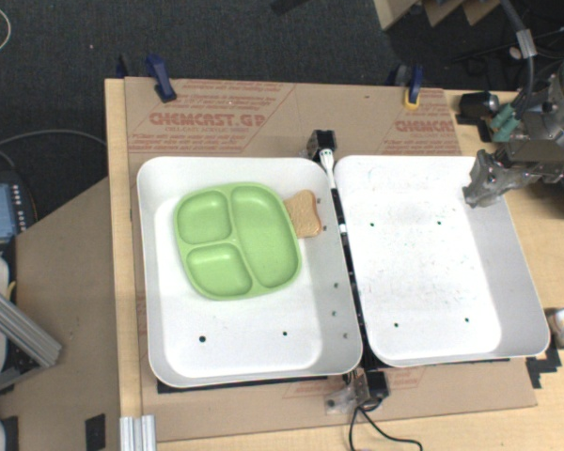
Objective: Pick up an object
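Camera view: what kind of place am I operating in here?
Likely a robotics lab test bench, not a kitchen: two white bins clamped on a board, loose cables on dark carpet, and a toy-like green plate as a pick object. The tool hangs at right.

Dark carpet all around the bench.
We see brown board under blue clamps, cables trailing across grey floor.

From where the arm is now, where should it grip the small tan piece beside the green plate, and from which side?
Probably from straight above, closing across the short width of the tan piece. It lies flat in the left bin, its left edge against the rim of the green divided plate, so a side approach is blocked there. The gripper is over the right bin's far edge.
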### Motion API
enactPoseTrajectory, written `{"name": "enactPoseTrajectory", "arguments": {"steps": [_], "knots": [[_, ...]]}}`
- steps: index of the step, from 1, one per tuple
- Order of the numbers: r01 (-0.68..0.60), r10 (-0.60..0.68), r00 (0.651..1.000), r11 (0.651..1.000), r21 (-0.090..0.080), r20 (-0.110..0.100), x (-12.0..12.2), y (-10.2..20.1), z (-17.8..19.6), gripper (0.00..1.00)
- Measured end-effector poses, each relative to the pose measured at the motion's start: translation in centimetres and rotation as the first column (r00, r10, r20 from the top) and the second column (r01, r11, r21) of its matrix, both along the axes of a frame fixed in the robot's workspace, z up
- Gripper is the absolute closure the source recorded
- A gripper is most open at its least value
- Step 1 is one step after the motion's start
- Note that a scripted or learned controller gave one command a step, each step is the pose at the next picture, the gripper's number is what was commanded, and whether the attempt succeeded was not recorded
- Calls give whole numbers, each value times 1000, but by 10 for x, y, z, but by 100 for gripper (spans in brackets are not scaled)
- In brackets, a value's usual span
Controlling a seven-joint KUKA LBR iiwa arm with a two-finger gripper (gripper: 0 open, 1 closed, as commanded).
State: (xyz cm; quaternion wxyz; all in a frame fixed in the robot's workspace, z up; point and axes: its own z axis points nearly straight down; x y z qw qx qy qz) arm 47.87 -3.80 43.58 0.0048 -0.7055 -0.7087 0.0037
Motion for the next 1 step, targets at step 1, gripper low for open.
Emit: {"name": "enactPoseTrajectory", "arguments": {"steps": [1], "knots": [[7, -7, 1000, 1000, -1, 5, 5, -14, -43, 100]]}}
